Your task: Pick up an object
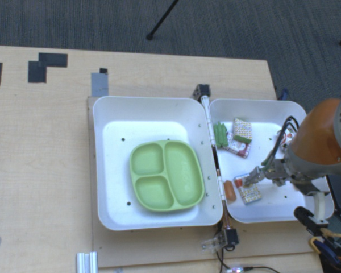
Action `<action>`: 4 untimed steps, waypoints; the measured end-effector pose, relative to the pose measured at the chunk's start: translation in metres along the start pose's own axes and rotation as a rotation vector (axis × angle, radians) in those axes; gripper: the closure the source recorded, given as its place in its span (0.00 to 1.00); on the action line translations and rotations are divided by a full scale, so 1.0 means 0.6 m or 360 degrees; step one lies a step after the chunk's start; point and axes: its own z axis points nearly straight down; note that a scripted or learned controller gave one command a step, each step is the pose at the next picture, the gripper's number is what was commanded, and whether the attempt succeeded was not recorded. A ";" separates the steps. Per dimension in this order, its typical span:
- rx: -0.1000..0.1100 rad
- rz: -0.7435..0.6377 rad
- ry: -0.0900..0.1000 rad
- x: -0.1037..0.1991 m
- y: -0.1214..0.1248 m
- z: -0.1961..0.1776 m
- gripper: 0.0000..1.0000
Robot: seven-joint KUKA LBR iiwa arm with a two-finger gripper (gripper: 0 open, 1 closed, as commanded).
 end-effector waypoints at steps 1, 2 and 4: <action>0.0009 -0.0003 0.0003 0.016 -0.002 -0.100 0.00; -0.0001 -0.0004 0.0006 0.051 0.002 0.012 0.00; -0.0018 -0.0006 0.0007 0.052 0.008 -0.010 0.00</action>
